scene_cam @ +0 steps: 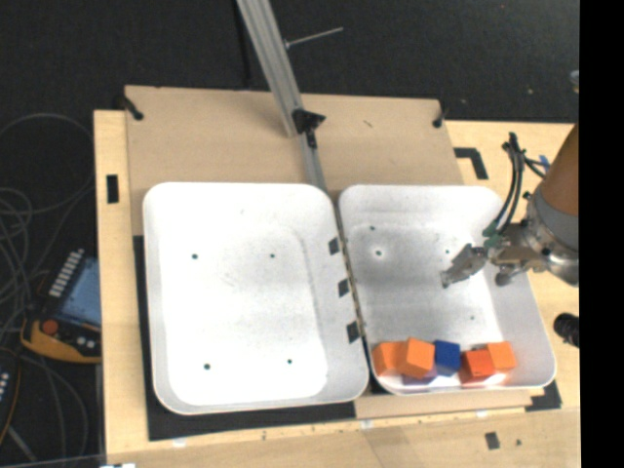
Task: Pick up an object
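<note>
Bench [244,135]: holds two white bins.
Right bin [409,213]: blocks along its near wall.
End effector [475,264]: over the right bin, fingers spread, holding nothing.
Blocks: orange ones [405,357] beside a blue one [447,355].

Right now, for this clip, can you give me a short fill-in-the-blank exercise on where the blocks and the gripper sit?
1. All the blocks lie in the ____ bin as the camera sees it.
2. Between the orange blocks sits a single ____ block.
3. The blocks are lined up along the bin's ____ edge, the one closest to the camera.
4. The gripper hangs over the bin's bare middle, ____ from every block.

Missing words: right; blue; near; apart
</note>
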`<action>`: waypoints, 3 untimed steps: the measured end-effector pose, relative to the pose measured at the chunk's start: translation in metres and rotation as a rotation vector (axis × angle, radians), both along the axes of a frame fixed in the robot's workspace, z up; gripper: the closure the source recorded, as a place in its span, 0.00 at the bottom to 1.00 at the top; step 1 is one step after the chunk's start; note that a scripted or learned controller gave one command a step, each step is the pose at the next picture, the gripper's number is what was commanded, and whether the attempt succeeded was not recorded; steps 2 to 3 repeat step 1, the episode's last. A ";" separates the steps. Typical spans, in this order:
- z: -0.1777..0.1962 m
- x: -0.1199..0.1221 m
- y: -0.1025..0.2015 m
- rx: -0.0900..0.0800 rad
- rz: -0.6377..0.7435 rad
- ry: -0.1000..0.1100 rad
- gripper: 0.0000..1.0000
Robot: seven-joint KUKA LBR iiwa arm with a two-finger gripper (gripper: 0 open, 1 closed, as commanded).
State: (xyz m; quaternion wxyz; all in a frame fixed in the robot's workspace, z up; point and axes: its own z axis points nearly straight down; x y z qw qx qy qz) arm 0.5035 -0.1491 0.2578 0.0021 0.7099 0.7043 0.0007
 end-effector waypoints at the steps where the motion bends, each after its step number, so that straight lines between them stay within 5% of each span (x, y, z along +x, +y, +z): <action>1: 0.073 0.074 -0.016 -0.003 0.012 -0.009 0.00; 3: 0.073 0.074 -0.016 -0.003 0.012 -0.009 0.00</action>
